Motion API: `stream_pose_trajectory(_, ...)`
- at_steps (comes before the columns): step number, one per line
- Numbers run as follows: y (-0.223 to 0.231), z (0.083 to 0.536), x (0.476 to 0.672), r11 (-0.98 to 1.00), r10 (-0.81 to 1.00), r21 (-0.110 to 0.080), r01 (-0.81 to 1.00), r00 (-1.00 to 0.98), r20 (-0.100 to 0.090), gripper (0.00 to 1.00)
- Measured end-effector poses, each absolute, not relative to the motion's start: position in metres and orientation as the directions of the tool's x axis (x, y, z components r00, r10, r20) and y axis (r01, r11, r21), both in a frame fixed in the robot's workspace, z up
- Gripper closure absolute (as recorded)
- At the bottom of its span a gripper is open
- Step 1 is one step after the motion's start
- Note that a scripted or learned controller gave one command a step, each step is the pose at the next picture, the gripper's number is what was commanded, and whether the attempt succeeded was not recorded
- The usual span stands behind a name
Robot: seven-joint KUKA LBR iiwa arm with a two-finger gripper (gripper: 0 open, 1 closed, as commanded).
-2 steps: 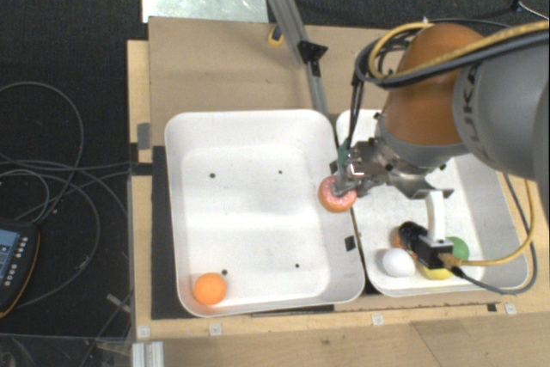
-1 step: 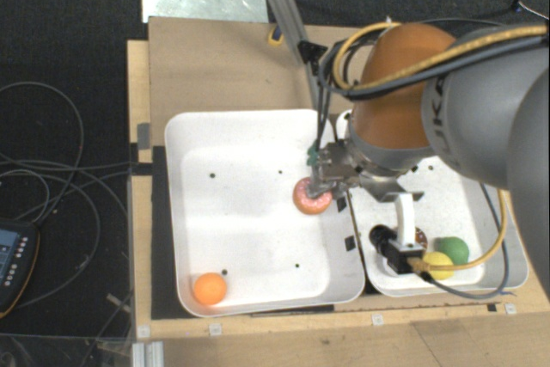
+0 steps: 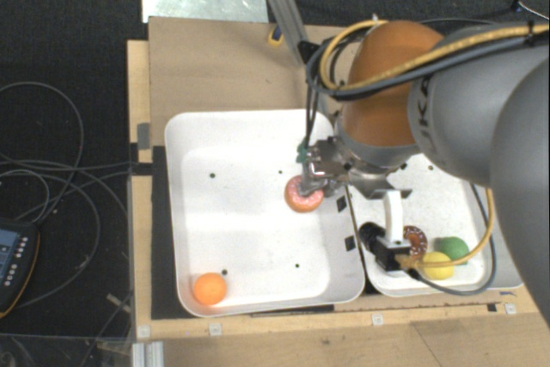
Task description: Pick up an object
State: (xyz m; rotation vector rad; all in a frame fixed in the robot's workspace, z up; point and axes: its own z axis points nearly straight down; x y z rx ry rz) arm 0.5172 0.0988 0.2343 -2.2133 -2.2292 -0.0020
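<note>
Grey arm with orange band (image 3: 387,90) looms nearest camera. Gripper (image 3: 311,178) state: cannot tell. Pink frosted ring doughnut (image 3: 303,196) just at its 7 o'clock, at left white bin's (image 3: 241,142) 3 o'clock edge.

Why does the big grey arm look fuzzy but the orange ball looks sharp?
In the camera view, the arm sits much closer to the lens, so it looks huge and soft-edged; the orange ball lies down in the left bin, in focus, with a small shadow beside it. The bin's white floor is brightly lit, slightly washed out.
</note>
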Motion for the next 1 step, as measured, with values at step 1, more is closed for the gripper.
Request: stream_pose_trajectory(1, 0.0982, 0.2345, 0.5172, 0.005, 1.000, 0.001, 1.000, -0.005, 0.001, 0.00)
